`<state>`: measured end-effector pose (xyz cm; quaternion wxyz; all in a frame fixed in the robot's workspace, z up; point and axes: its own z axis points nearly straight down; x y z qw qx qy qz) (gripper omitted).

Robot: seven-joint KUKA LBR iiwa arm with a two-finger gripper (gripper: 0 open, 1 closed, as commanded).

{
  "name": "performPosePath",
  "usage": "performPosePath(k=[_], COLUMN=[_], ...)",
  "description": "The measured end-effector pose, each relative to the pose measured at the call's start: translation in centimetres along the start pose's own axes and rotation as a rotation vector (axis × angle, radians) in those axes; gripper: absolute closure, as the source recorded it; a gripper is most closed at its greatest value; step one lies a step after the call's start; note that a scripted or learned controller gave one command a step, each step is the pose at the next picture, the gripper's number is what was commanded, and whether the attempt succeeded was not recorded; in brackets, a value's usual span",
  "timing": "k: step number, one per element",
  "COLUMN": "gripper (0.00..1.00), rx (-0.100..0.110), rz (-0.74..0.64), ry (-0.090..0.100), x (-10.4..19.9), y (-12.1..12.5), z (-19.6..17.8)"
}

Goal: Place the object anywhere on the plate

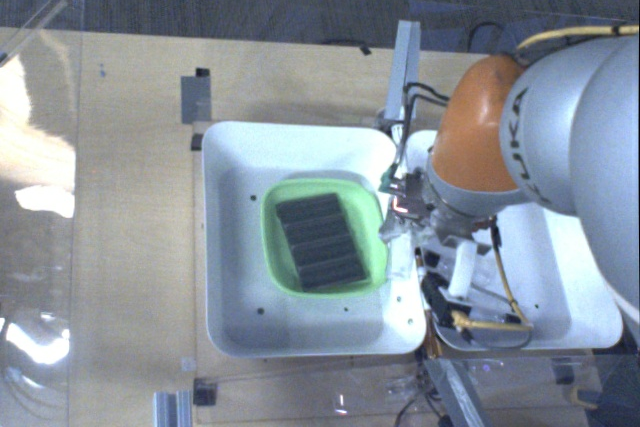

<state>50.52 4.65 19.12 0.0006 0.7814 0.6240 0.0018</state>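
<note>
A pale wooden tabletop (120, 245) under dark grey carpet carries two shallow white plastic bins side by side. In the left white bin (230, 315) sits a lime-green square plate with rounded corners (272, 245), and on it lies a dark grey ribbed rectangular block (319, 241), flat, slightly turned, well inside the plate's rim. The grey arm with the orange band (485, 140) reaches in from the right and hangs over the wall between the two bins, with the right white bin (575, 315) largely under it. The claw (405, 215) is near the plate's right edge, but the wrist and cabling cover it, so I cannot tell whether it is open or closed; nothing can be seen gripped in it.

By my reading the block already rests on the plate, so the placing looks done and the step in hand is a clean retreat. To do that well, the claw should rise straight up before any sideways travel, keeping clear of the plate's raised lip and the bin wall, so the light plate is not nudged and the block stays put
</note>
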Motion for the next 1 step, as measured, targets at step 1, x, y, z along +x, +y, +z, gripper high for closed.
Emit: performPosePath(k=[1], gripper=[0.0], rx=[0.0], rz=[0.001], ry=[0.0], x=[-0.04], y=[0.01], z=[-0.01])
